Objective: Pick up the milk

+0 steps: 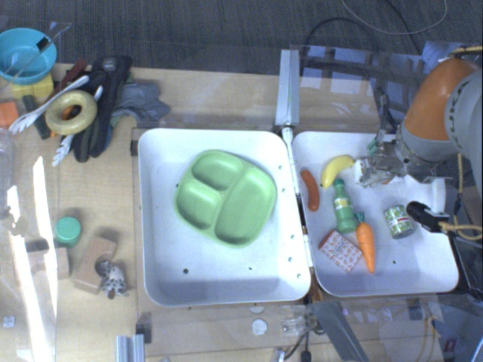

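Observation:
The milk looks like the small red-and-white patterned carton (341,250), lying flat near the front of the right bin (423,277). It rests between a green bottle (344,208) and a carrot (366,246). My gripper (373,170) hangs over the back part of the right bin, just right of a yellow banana (336,169). It is well behind the carton and not touching it. Nothing is visibly held.
A red sausage (309,189) lies by the right bin's left wall, and a green can (398,222) sits right of the carrot. The left bin (158,262) holds a green divided plate (225,196). Loose clutter lies on the bench at the left.

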You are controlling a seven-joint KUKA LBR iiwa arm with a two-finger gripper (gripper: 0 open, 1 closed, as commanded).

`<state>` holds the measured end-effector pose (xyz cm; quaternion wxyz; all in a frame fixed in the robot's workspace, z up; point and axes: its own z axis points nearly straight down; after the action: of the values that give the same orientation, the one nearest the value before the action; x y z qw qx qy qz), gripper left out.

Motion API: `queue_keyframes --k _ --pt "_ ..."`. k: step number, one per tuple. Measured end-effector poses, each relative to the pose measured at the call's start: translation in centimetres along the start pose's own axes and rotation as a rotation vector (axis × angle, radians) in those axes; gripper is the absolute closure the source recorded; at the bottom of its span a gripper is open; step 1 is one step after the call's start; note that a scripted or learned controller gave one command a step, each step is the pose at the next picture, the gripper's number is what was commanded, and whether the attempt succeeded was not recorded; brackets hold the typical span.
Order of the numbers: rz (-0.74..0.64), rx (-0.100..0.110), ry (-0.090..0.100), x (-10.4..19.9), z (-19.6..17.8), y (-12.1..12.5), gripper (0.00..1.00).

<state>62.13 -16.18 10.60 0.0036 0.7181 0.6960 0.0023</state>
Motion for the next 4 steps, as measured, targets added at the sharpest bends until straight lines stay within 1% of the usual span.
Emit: queue_keyframes --k 1,2,3,4 --pt "0.0 0.0 0.0 0.0 0.0 0.0 0.0" --pt "-0.007 -0.003 -0.001 0.1 -0.9 0.2 1.0" --pt "-0.008 -0.003 -0.001 0.1 -0.9 0.2 0.0" --pt "0.022 0.024 0.003 0.3 1.2 2.4 0.0"
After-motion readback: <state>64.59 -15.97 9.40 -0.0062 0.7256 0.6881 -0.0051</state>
